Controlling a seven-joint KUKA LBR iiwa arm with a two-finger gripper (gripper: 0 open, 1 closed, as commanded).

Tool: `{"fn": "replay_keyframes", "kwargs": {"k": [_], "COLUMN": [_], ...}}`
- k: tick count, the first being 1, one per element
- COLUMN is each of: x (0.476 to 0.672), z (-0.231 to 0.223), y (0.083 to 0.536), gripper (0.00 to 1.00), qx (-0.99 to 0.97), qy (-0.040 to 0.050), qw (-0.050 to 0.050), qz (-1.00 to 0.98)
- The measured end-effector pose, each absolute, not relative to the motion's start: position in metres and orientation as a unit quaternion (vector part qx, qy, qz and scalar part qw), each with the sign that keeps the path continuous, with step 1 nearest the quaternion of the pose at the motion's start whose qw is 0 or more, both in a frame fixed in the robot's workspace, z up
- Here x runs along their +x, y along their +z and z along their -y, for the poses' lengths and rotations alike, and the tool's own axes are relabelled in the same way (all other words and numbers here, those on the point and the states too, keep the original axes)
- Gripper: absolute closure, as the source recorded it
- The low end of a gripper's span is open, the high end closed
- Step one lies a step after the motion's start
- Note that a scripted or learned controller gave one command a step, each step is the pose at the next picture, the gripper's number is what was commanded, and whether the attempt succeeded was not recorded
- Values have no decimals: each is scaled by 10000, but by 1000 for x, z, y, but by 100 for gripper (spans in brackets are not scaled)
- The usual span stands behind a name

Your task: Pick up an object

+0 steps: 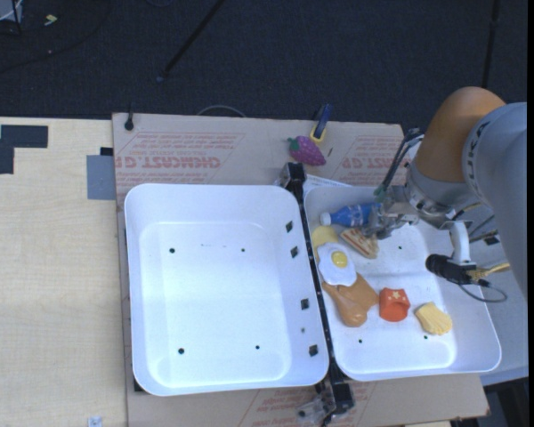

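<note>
The right bin (467,350) holds several toy foods. A blue bottle (349,213) lies at its back, with a small yellow piece (323,235) to its left and a brown toast slice (360,242) just in front. A fried egg (338,265) rests above a tan chicken leg (351,299). An orange-red pepper (393,304) and a yellow wedge (433,318) sit toward the front. My gripper (384,223) hangs low at the back of this bin, right beside the toast and the bottle's end. Nothing shows in its grasp.
The left bin (138,265) stands beside the right one, with a black divider (307,274) between them. Purple grapes (307,150) and a blue-and-yellow tool (320,124) lie on the cardboard behind the bins. The arm (481,158) covers the right bin's back right corner.
</note>
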State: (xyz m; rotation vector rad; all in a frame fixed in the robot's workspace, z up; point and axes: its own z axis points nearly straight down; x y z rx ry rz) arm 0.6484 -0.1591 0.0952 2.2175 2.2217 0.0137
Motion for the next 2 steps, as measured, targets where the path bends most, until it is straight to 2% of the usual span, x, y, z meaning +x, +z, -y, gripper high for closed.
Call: {"fn": "replay_keyframes", "kwargs": {"k": [1, 2], "x": [648, 648], "z": [179, 176], "y": [95, 95], "gripper": [100, 100], "qx": [7061, 7065], "qy": [45, 32], "qw": [0, 29], "qz": [-7081, -7077]}}
